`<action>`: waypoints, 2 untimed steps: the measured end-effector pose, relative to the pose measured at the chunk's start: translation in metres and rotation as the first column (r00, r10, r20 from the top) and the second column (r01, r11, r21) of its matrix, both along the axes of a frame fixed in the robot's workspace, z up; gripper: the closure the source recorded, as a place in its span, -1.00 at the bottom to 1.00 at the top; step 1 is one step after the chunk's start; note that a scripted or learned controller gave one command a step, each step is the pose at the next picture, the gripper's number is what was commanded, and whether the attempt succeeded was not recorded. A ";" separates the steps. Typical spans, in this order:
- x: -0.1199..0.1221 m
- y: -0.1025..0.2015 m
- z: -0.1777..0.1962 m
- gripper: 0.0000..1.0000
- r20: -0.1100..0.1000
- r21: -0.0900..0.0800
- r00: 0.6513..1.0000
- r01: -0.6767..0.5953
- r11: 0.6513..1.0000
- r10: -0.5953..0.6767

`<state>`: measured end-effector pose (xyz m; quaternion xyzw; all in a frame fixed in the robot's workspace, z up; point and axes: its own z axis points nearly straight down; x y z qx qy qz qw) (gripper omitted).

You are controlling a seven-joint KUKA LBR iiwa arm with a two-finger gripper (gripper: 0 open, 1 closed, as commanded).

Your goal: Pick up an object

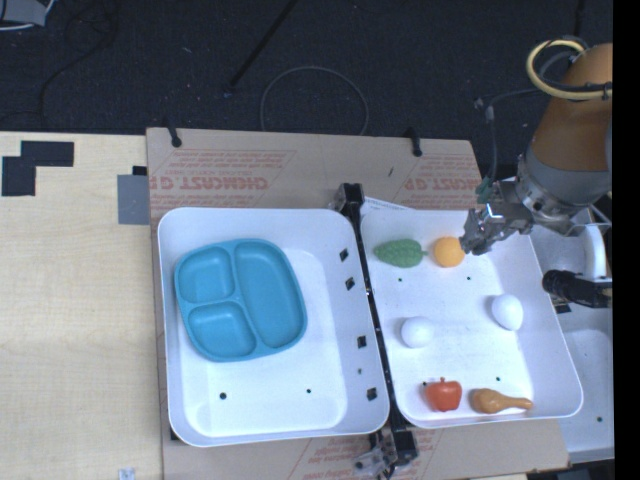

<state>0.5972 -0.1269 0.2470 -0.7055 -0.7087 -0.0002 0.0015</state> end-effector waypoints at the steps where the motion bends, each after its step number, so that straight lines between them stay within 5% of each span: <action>1: -0.003 0.052 0.006 1.00 -0.001 0.000 1.000 0.000 1.000 0.000; 2: -0.002 0.109 -0.009 1.00 -0.003 0.000 1.000 0.000 1.000 0.000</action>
